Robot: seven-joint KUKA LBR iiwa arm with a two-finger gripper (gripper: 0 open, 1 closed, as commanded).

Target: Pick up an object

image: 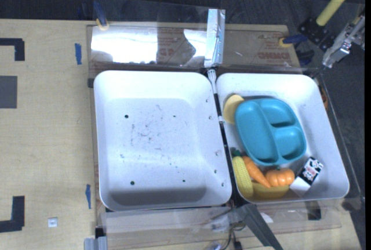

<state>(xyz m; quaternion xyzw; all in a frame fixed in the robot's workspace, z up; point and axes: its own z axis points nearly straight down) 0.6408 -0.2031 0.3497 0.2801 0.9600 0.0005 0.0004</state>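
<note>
You see gripper [348, 46] off desk's far right corner, jaw state unclear. Blue divided plate [271, 130] fills right bin [324, 121]; corn [241, 175], carrot [255, 171] at near edge.

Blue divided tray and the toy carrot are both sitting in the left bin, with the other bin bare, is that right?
Not the left. The camera view shows the blue divided tray and the toy carrot in the right bin; the left bin is the bare one.
</note>
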